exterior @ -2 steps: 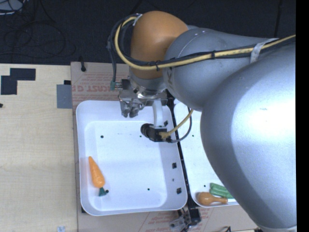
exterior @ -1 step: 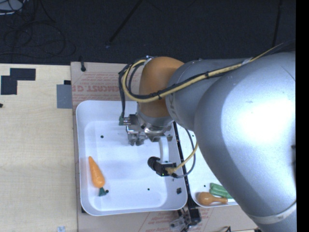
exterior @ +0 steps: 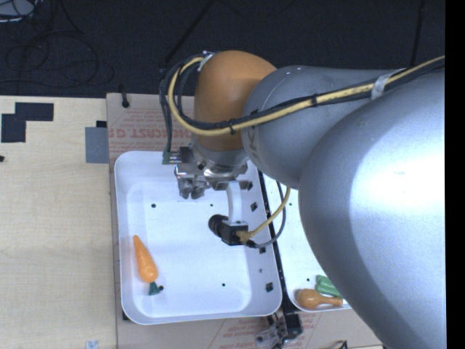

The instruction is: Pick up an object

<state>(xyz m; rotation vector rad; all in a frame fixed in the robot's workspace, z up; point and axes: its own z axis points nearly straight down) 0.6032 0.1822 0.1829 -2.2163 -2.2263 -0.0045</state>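
Note:
An orange toy carrot (exterior: 144, 259) with a small green top lies near the front left corner of the left bin (exterior: 189, 297). My gripper (exterior: 192, 188) hangs over the back middle of that bin, well up and to the right of the carrot, with nothing seen between its fingers. The grey arm with its orange band covers most of the right bin (exterior: 290, 253). At that bin's front edge a yellow pear-shaped toy (exterior: 317, 299) and a green toy (exterior: 327, 286) peek out from under the arm.
Pale wooden bench (exterior: 51, 231) lies left of the bins, with dark patches at its far edge. Cardboard with red print sits under and behind the bins.

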